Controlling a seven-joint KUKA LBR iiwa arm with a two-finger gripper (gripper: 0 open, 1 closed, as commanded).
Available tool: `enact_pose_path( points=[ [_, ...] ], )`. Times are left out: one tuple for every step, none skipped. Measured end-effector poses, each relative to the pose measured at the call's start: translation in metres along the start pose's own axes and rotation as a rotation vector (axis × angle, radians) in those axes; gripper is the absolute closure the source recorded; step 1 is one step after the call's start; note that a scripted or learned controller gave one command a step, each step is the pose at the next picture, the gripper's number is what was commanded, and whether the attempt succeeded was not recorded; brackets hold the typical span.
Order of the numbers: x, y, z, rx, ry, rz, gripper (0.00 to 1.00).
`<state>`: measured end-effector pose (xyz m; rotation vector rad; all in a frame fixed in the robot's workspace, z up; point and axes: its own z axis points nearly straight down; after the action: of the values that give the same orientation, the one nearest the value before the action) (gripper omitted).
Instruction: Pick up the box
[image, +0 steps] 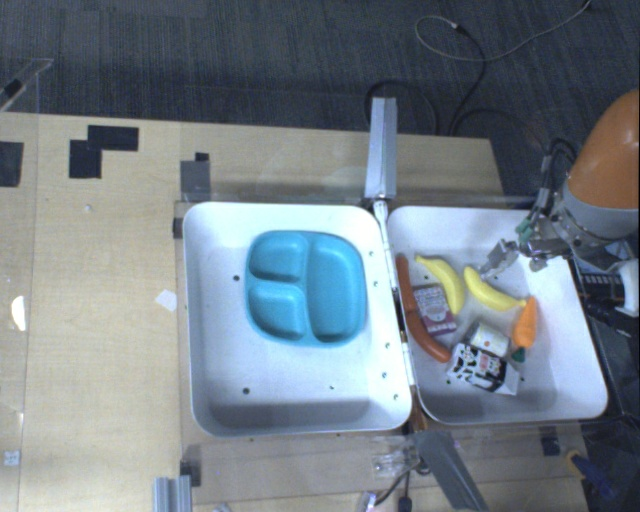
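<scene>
your box (483, 362) lay at the lower middle of the right bin (590, 385), just beside the carrot (525, 324) and below the bananas (470, 285). your tool (512, 252) hovered up right; its grip you couldn't tell. you needed to come straight down, avoiding the carrot.

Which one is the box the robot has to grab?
Look in the right bin, the one full of toy food. The box lies near the front, just below the carrot. It is the only flat white thing with black print; its neighbours are yellow, orange or red.
</scene>
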<state>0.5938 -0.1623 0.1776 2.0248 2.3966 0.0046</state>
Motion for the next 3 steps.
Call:
enact_pose_path(
  points=[
    [-0.024,0.048,0.089,-0.005,-0.002,0.028,0.0],
    [-0.024,0.051,0.077,-0.012,-0.002,0.026,1.0],
    [-0.007,0.077,-0.051,-0.005,-0.002,0.052,1.0]
  ],
)
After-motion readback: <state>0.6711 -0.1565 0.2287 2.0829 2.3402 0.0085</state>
